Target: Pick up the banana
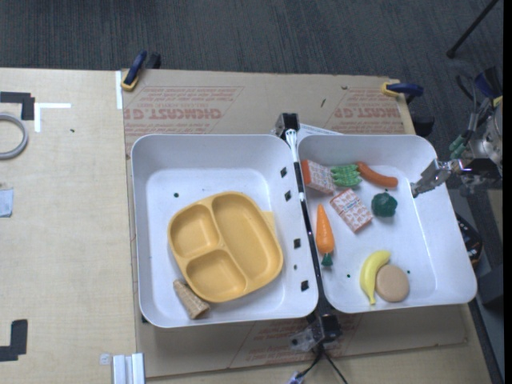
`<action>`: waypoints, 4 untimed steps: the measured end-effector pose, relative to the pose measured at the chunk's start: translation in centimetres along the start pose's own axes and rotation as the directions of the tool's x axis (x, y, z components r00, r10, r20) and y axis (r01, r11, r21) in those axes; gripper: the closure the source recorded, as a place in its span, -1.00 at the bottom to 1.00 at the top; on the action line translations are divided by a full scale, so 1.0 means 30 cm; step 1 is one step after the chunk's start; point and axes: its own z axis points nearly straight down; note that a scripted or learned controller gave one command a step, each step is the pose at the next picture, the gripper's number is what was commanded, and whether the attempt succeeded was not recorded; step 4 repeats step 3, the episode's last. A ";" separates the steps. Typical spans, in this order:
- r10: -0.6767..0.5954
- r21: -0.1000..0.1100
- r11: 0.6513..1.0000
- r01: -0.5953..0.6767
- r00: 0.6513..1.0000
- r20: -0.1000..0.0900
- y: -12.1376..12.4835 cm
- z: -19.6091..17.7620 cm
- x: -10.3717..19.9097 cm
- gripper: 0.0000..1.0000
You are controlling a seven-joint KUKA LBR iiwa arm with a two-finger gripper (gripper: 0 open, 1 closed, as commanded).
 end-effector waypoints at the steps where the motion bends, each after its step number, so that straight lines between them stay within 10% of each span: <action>1: 0.096 0.001 0.995 -0.096 0.995 -0.001 -0.078 0.485 0.085 -1.00; 2: 0.087 0.001 0.996 -0.087 0.996 -0.001 -0.168 0.609 0.196 -1.00; 3: 0.089 -0.001 0.996 -0.089 0.996 -0.001 -0.164 0.576 0.194 1.00; 4: 0.089 -0.001 0.996 -0.089 0.996 -0.001 -0.164 0.576 0.194 1.00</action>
